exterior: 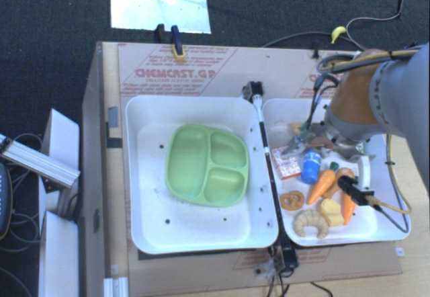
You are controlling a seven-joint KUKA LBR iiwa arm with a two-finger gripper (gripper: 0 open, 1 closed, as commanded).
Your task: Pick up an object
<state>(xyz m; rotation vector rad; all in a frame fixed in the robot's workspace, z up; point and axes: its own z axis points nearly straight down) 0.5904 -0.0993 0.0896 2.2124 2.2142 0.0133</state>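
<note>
Reaching in from the right of the camera view, the grey KUKA arm point(376, 97) hangs over the right-hand bin point(282, 109) of two shallow white bins on the bench point(201, 70), its wrist low over a heap of toy food. The gripper point(300, 143) sits near the bin's upper left part, and whether its jaws are open or closed cannot be told from this slant; nothing is plainly seen between them.

Just beside the gripper, towards the near edge of the bin, lies a blue bottle point(311, 166), the closest candidate for the pick, with a flat red-and-white packet point(287, 166) touching its left side. Further towards the near rim an orange carrot point(322, 184) lies on a slant, its long axis running from upper right to lower left, with a second carrot point(349, 209) to its right, partly behind a black part of the rig. A pretzel point(291, 200), a yellow cheese block point(330, 211) and a croissant point(311, 223) fill the near end of the bin.

The left-hand bin point(144, 154) carries a green divided plate point(207, 164), well apart from the arm.

Judging by the layout, the coming move turns on a short shift from the gripper towards the near rim and slightly right to the bottle; the crowding packet and carrot could easily spoil a clean grip there.
</note>
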